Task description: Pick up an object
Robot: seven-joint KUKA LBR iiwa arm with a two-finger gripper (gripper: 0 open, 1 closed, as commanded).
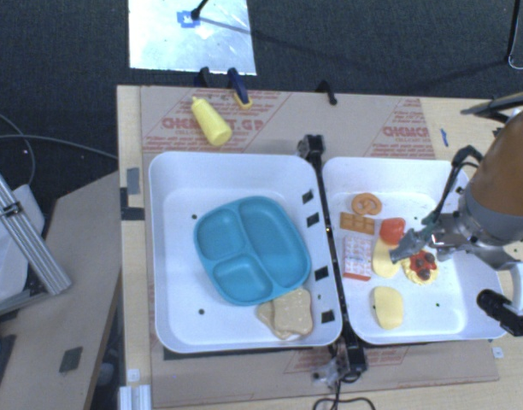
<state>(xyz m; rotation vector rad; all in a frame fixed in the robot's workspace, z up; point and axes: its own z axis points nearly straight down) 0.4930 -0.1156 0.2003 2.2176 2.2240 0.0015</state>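
The right bin (449,196) holds several toy foods: a pretzel (365,203), an orange waffle piece (357,224), a red tomato (392,228), a pink-and-white packet (357,256), a pale yellow piece (382,264), a red-and-yellow item (423,266) and a yellow lump (387,307). My gripper (404,249) hangs low over the middle of this bin, between the tomato and the red-and-yellow item. Its tip lies over the edge of the pale yellow piece. Nothing is visibly lifted.
The left bin (185,182) contains a blue divided plate (251,248) and a slice of bread (286,314) at its front edge. A yellow bottle (210,120) lies on the cardboard behind the bins. The arm's body (505,186) covers the right bin's right side.
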